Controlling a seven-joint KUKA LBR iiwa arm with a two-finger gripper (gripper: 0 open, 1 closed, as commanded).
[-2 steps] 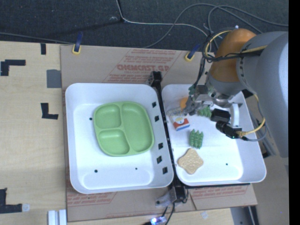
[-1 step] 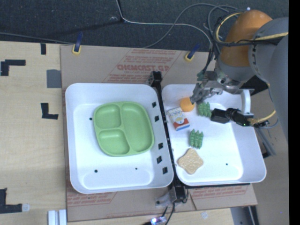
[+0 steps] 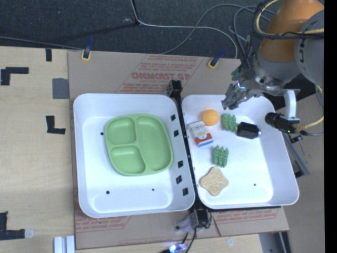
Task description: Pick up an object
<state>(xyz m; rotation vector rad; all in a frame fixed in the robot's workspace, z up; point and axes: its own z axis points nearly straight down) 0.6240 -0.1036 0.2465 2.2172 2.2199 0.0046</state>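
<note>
Gripper (image 3: 232, 102): you see it above the right bin's (image 3: 274, 157) far edge; its state you cannot tell.
Nearest things: orange ball (image 3: 210, 117), green toy (image 3: 228, 122), black block (image 3: 247, 130), all lying in that bin.
Left bin (image 3: 87, 157): green plate (image 3: 139, 144).

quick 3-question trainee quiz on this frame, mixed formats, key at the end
1. True or false: the green tray lies in the right bin.
2. Which object lies nearest the front rim of the right bin?
A. orange ball
B. tan cracker
C. black block
3. Fill in: the claw hangs over the right bin's ____ edge.

Key:
1. False; it lies in the left bin.
2. B
3. back
</note>
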